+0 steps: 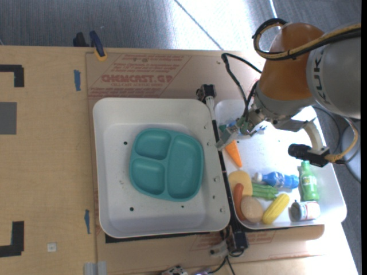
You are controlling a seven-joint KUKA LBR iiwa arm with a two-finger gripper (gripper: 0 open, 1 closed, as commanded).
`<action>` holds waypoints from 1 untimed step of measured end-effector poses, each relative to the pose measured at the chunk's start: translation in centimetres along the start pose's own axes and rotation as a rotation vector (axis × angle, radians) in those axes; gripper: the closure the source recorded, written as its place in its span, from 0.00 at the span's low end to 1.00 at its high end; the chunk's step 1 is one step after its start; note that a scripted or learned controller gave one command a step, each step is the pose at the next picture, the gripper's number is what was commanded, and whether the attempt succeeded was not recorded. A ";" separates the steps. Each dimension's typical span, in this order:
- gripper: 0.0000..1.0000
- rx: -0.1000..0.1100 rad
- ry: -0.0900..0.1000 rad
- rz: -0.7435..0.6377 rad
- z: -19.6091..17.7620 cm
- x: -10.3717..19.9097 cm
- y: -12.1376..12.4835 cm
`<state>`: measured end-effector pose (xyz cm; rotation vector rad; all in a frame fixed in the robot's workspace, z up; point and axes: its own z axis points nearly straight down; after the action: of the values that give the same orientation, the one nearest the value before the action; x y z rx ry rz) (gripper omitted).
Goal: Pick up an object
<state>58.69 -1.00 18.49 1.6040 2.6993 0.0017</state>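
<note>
A single fixed camera looks down at a slant from above the bench (46, 153), framing both white bins (109, 153), with the arm (298, 56) entering from the right.

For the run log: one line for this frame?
arm: over right bin | gripper: near carrot, far-left corner | grasp: unconfirmed | left bin: teal tray
</note>
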 end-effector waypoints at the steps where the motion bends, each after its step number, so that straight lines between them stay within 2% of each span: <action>1: 0.00 0.000 0.000 0.000 0.0 0.0 0.0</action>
<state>58.69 -1.00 18.49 1.6040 2.6993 0.0017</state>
